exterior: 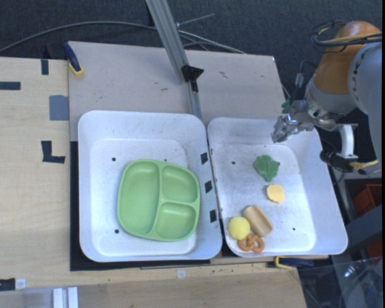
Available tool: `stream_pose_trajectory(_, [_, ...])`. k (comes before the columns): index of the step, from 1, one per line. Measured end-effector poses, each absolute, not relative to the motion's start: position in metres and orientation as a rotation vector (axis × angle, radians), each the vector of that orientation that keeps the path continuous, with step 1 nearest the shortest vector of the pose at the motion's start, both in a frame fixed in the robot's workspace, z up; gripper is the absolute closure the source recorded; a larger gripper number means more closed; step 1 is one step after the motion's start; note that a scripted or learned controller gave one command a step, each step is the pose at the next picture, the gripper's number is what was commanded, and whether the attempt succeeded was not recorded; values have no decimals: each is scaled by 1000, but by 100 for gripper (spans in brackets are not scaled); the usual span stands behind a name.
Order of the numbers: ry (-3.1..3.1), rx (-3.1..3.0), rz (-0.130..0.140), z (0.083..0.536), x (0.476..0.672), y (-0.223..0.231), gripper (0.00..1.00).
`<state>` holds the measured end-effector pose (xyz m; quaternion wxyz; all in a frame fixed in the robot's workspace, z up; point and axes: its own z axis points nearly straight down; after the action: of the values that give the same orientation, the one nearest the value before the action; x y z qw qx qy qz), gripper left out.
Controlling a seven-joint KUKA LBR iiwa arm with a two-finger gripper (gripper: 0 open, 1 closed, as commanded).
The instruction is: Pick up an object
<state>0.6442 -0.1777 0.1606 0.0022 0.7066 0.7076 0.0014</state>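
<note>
gripper (282, 132) hovers at right bin's (321, 172) 1 o'clock rim, nothing between fingers; spread unclear. green toy (266, 167) near, at its 7 o'clock; other toys lie farther down. pick not yet made.

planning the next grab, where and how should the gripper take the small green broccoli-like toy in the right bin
Grip the green broccoli-like toy across its lumpy middle, coming straight down from above. It lies apart from the yellow round piece below it, with bare bin floor all around, so fingers likely fit either side. The gripper sits just up and right of it.
</note>
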Motion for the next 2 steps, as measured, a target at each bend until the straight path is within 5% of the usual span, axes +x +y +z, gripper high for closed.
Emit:
stream_pose_trajectory(1, [2221,2217,3,212,645,-177,100])
stream_pose_trajectory(2, [2230,2215,3,221,644,-121,100])
